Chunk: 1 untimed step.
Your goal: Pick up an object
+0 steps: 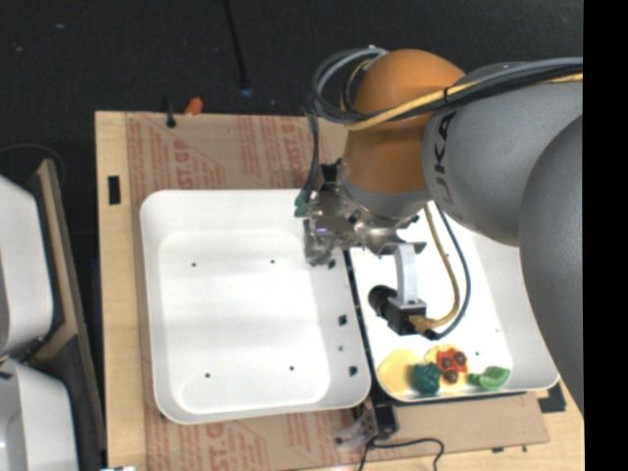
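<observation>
**Q:** What is recorded, largest first?

**A:** The arm (491, 165) is seen reaching in from the right and covering the upper right of the frame. Two bins are noted: the left bin (245, 302) at centre frame, and the right bin (500, 312), partly hidden under the arm.

**Q:** And the gripper?

**A:** The gripper (319, 246) is located at upper centre, over the rim where the bins meet. Whether it is released or clenched cannot be told. No item is seen in it.

**Q:** Where are the items to be picked?

**A:** Four small items are found clustered at the lower edge of the right bin: a yellow piece (395, 369), a teal piece (426, 379), a red piece (450, 361) and a green piece (491, 375). The row is laid left to right along the lower rim.

**Q:** Which relation governs the coming move?

**A:** The cluster is placed down and to the right of the gripper, well apart from it. The yellow piece is judged nearest. The long axis of any single piece is too small to be told.
</observation>
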Each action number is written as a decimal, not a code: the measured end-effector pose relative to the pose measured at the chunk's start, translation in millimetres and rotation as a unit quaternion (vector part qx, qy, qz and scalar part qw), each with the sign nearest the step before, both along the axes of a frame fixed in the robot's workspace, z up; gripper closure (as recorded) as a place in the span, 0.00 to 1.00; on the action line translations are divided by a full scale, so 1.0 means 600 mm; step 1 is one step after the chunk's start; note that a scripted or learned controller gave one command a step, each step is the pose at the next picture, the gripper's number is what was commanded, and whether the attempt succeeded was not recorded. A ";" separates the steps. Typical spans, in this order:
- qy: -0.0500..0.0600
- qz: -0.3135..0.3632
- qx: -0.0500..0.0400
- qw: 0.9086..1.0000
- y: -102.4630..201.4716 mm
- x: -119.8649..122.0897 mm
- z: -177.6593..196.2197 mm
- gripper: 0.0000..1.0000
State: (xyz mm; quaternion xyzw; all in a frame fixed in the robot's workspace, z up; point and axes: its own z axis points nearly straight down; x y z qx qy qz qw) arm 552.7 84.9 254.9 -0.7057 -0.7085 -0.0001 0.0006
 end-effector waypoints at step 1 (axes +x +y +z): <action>-0.001 -0.002 -0.001 1.000 -0.005 0.001 0.001 0.00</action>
